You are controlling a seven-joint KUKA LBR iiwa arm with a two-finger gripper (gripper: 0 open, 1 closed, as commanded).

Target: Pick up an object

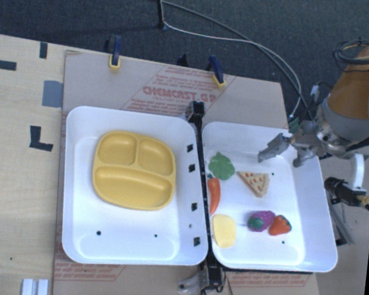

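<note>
The right bin [310, 212] holds a green leafy toy [221, 166], an orange carrot [213, 195], a tan wedge with dots [254, 182], a yellow piece [224, 230], a purple piece [261, 220] and a red strawberry [280, 225]. My gripper [285, 150] hangs over the bin's back right part, above and to the right of the tan wedge. Its two grey fingers are spread apart, with nothing between them.
The left bin [79, 164] bears a yellow divided plate [133, 170]. A black divider with clips [197, 178] runs between the bins. Cardboard lies under both bins, with clamps [115, 53] at its far edge. Cables cross the dark floor behind.
</note>
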